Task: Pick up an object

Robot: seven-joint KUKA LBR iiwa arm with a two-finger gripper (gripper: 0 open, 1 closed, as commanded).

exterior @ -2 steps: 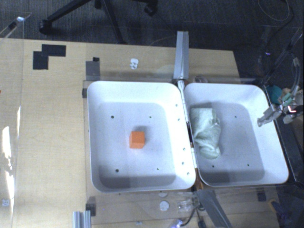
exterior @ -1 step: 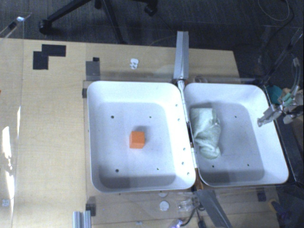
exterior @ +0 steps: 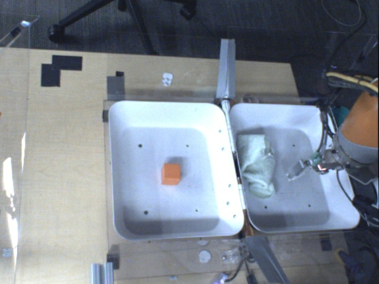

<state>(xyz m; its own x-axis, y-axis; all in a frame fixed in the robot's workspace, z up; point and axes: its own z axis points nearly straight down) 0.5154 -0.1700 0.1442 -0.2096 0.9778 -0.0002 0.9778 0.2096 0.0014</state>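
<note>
An orange cube (exterior: 171, 174) lies near the middle of the left bin (exterior: 127, 218). A crumpled pale cloth (exterior: 257, 163) rests against the left wall of the right bin (exterior: 337, 215). My gripper (exterior: 298, 170) hangs low over the floor of the right bin, a short way to the right of the cloth and apart from it. Nothing shows in its grasp. The arm, with its orange band (exterior: 361, 126), reaches in from the right edge.
A metal divider post (exterior: 225, 70) stands behind the seam between the bins. Cables (exterior: 325, 129) hang by the wrist over the right bin's far right side. The wooden bench (exterior: 59, 158) stretches to the left.
</note>
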